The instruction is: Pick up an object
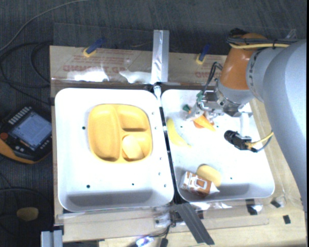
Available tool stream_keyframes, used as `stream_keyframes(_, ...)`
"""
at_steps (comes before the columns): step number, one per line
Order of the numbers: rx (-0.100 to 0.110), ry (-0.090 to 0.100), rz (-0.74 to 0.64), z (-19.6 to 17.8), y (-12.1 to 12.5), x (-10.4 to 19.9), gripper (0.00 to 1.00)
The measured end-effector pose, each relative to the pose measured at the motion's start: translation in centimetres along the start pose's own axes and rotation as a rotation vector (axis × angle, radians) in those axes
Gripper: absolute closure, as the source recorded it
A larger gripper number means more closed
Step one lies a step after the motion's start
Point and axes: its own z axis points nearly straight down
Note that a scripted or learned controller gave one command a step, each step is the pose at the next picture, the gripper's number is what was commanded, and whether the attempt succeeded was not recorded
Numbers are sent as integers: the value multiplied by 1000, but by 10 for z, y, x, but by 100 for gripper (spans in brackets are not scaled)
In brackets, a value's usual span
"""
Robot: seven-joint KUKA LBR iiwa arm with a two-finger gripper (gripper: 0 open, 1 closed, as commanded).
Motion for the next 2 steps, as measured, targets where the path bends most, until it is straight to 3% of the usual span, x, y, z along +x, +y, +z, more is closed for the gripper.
stream_keyframes(1, 26, 5, -33, -26, 18, -27, 100)
stream_keyframes(2, 10, 3, -156, -87, -5, 47, 100)
